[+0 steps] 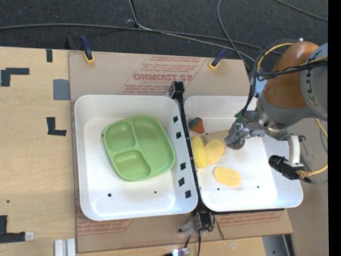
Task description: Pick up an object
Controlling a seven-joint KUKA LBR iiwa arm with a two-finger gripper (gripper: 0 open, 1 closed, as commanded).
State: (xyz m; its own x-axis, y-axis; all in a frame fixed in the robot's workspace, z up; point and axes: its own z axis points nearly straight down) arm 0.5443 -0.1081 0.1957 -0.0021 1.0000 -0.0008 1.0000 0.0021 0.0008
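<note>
Claw (234, 137) hangs low in the right bin (277, 196), just beside the pale yellow pieces (209, 151), likely lining up a grab; its opening I cannot tell. Left bin (85, 159) holds a green tray (139, 148), apart.

- We look down from one fixed camera set above the tabletop (32, 159), tilted at a slant so the far edge runs along the top of the view.
- We stand back enough to take in both white bins: the left bin (88, 196) and the right bin (282, 196), side by side.
- The arm (293, 84) enters from our right.
</note>
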